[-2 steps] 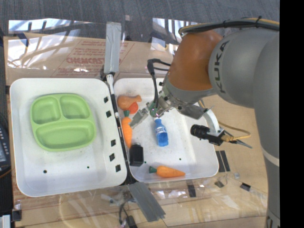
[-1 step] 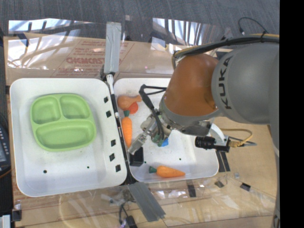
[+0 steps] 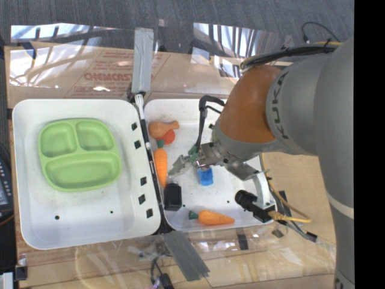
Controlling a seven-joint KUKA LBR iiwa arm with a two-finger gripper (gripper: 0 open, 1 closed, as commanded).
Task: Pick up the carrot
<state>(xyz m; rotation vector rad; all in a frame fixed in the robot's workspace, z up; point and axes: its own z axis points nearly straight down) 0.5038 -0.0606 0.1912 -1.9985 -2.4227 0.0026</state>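
There are 2 carrots in the right bin. One carrot is a slim orange taper standing lengthwise along the bin's left wall, near the middle of the frame. The other carrot is stubbier, with a green stem end pointing left, and lies flat near the bin's lower edge.

The same bin also holds an orange drumstick-shaped toy at its upper left, a red piece just below it, a small blue block in the middle and a black object by the left wall.

The left bin carries a green 3-compartment plate.

The gripper hangs over the right bin — its fingers spread apart, with nothing between them, just right of the upright carrot.
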